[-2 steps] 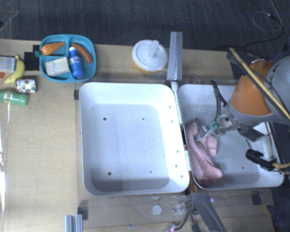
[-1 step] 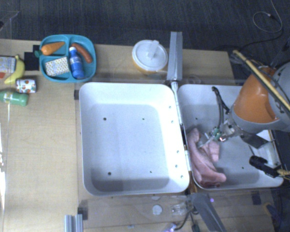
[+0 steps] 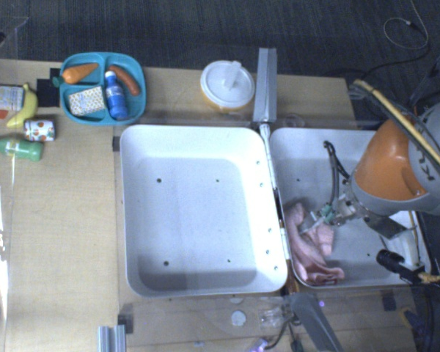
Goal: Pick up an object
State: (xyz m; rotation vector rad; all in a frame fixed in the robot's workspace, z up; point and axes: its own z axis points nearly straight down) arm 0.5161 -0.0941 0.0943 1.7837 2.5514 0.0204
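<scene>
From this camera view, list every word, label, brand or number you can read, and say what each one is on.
No text can be read.
Small carton at the bench's left edge: red and white print, too blurred to read.
Small can beside it: patterned label, too small to read.
Blue bottle in the teal tray: white label, illegible.
Green bottle: no lettering can be made out.

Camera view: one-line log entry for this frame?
arm: over right white bin | gripper: at crumpled pink cloth, grasp unconfirmed | left white bin: untouched
</scene>
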